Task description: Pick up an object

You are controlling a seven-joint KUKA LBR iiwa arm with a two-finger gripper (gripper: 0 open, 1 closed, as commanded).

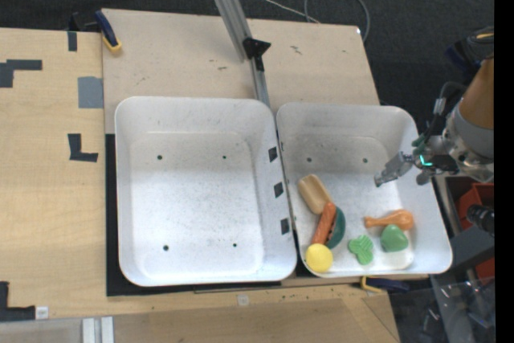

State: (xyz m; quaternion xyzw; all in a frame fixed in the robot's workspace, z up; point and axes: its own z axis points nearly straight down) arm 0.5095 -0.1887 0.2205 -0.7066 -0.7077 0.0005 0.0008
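Orange toy [390, 219] below gripper [405, 167]

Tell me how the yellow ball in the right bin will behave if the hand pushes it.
The yellow ball looks round and smooth, so it would probably roll. It sits against the right bin's front wall beside the orange carrot-like piece, which may block it.

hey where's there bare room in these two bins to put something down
The left bin offers bare floor from wall to wall. In the right bin, the far half is free, between the back wall and the tan piece. Its near end is crowded: tan piece, carrot, yellow ball, two green toys and an orange piece. The hand hangs by its right wall.
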